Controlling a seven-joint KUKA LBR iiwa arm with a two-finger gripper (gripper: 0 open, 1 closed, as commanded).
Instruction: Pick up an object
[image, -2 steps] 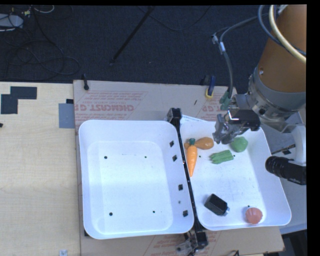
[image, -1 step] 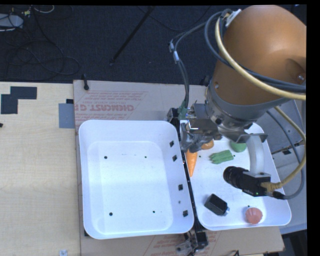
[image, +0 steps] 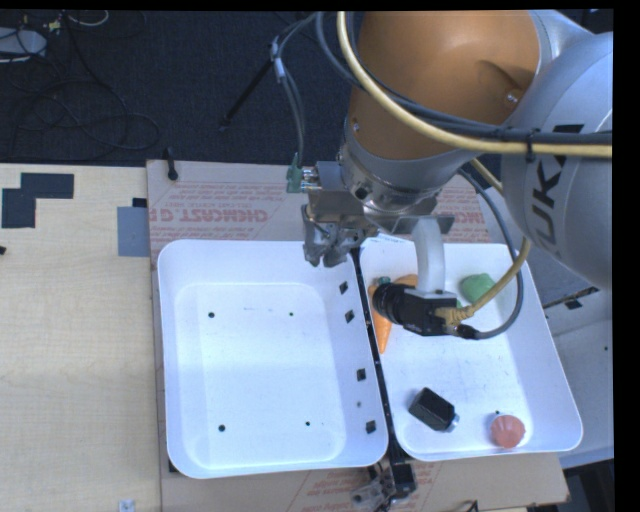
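Orange carrot-like piece (image: 383, 322) lies in the right bin (image: 545, 335), beside the divider, under my gripper (image: 327, 250); I cannot tell the gripper's state. It looks light, stiff and slick; I'd grasp mid-body.

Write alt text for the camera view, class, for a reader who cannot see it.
A grey and orange robot arm hangs over two white bins, its tool at their far edge. The right bin holds a black block, pink ball, green object and orange object.
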